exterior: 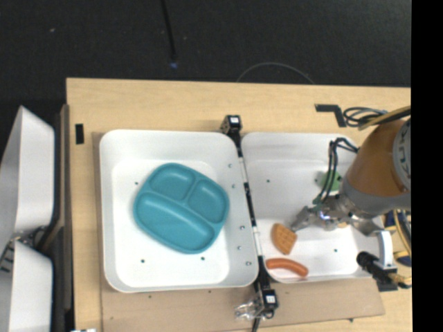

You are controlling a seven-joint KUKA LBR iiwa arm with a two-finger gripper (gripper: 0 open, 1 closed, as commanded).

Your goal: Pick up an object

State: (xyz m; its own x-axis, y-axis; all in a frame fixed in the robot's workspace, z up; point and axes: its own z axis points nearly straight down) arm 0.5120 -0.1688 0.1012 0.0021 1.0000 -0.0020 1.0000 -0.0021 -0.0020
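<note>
Right bin (pixel 291 151) held two small items near its front-left corner. One was a tan-orange waffle-like piece (pixel 283 238), roughly wedge-shaped with a textured face, lying flat on the bin floor. The other was a reddish-orange sausage (pixel 286 267), elongated and slightly curved, lying along the front wall just below the waffle piece, the two near but apart. A small green thing (pixel 331 181) showed by the arm; shape too hidden to name.

Gripper (pixel 302 219) reached in from the right, low over the bin floor, tips just right of the waffle piece. Fingers looked slightly parted with nothing seen between them, though the tips were small and blurry. Whether they touched the waffle piece could not be told.

The arm (pixel 377 168) with its orange band was cut off at the right and covered the bin's right part.

Left bin (pixel 118 268) held a teal divided plate (pixel 181 207) with three compartments, tilted diagonally.
</note>
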